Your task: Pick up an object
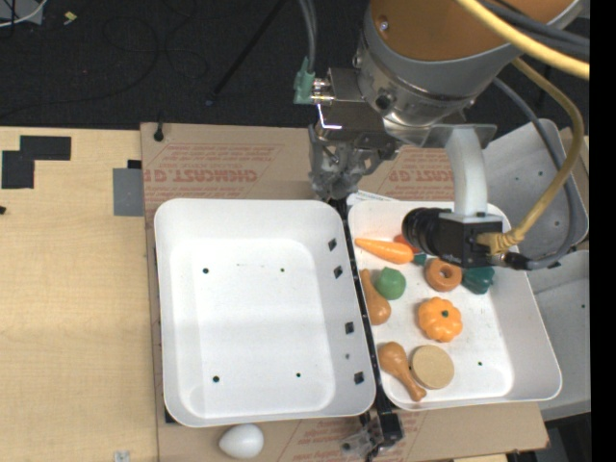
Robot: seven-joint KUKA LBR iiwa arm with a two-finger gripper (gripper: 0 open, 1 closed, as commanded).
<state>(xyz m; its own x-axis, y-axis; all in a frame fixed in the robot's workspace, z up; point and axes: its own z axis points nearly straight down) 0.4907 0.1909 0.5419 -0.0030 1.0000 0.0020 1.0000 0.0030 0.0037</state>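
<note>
Bench w/ cardboard base (221, 162) is carrying two white bins; left bin (183, 258) is sitting beside right bin (520, 354), my landmark. Gripper (339, 176) is hovering above right bin's far-left corner; grip state: can't tell. Inside right bin, carrot (383, 250) is lying near far edge, orange, tapered, smooth. Risk: it's rolling off on contact, or neighbours are crowding it.

You get bright, even overhead light here. The two shallow white plastic bins (250, 296) glare nearly to white, with a soft grey shadow along the left bin's left inner wall. The pale wooden surface (67, 287) reads clearly. The far background is dark. The large grey and orange arm (452, 37) looks slightly soft, close to the lens.
</note>
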